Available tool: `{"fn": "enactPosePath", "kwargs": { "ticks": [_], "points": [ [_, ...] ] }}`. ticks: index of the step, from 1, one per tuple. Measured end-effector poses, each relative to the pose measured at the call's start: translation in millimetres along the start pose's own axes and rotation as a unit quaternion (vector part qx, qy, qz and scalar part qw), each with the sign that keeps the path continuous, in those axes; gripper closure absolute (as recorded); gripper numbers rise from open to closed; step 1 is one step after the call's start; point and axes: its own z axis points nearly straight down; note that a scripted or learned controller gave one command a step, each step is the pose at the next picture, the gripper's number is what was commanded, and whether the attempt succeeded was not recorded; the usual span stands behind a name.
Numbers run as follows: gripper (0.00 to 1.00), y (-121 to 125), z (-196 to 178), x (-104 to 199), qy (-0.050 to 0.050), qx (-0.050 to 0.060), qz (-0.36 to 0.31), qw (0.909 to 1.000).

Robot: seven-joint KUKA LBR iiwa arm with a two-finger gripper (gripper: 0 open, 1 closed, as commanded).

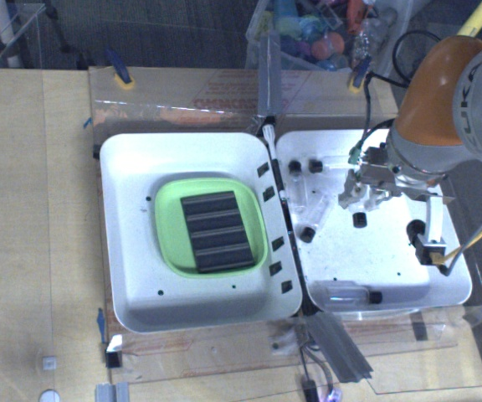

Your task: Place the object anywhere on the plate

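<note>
Gripper (360,193) is over the right bin (392,283); can't tell its state. Left bin (124,224) holds the green plate (167,224), with the dark ribbed block (217,231) on it, long axis running top-to-bottom, tilted slightly.

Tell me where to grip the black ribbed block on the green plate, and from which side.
Take the black ribbed block across its narrower width, by its two long edges, coming straight down from above: it lies flat on the green plate, whose raised rim likely blocks a sideways approach.
</note>
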Motion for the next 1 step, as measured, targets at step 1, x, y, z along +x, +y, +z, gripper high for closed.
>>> {"fn": "enactPosePath", "kwargs": {
  "ticks": [1],
  "points": [
    [0.0, 0.1, -0.1, 0.0, 0.0, 0.0, 0.0, 1.0]
  ]
}}
